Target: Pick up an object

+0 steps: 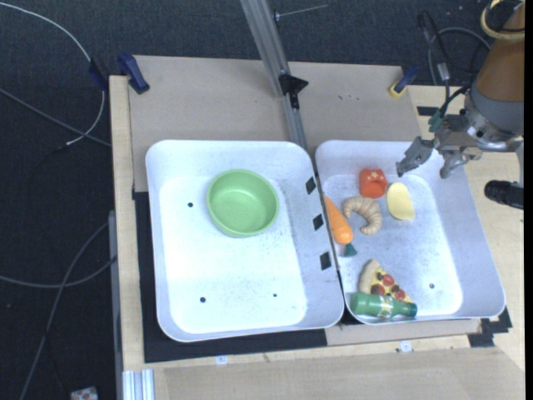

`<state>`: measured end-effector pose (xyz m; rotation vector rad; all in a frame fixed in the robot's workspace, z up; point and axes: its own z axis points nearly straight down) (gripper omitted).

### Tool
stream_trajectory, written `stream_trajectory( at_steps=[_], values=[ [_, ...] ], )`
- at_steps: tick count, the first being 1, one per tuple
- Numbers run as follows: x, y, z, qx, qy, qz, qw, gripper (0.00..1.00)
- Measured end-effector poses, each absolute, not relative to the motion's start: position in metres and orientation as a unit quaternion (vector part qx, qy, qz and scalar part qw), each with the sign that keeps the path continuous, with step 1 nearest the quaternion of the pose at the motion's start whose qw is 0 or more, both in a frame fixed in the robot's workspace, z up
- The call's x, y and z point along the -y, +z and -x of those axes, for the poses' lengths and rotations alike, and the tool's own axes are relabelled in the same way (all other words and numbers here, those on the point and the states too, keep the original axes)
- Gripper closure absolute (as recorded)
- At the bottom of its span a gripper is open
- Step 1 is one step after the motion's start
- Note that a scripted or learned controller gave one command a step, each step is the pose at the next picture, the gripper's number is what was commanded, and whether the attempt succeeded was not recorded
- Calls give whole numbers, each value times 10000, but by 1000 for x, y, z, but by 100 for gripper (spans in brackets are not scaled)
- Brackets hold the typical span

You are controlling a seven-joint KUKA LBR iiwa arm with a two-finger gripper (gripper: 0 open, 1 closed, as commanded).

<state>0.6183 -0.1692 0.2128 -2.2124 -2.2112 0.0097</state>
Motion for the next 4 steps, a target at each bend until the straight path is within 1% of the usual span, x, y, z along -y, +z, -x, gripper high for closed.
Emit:
stream_trajectory(
  at_steps=[1,2,3,4],
  values=[
    [160,157,-610,7068,30,7073,73,0],
    [154,99,-614,7073,-5,7069,37,0],
    [155,119,-618,7074,-47,7068,-17,100],
    [144,180,-620,7078,-30,7064,-27,100]
  ],
)
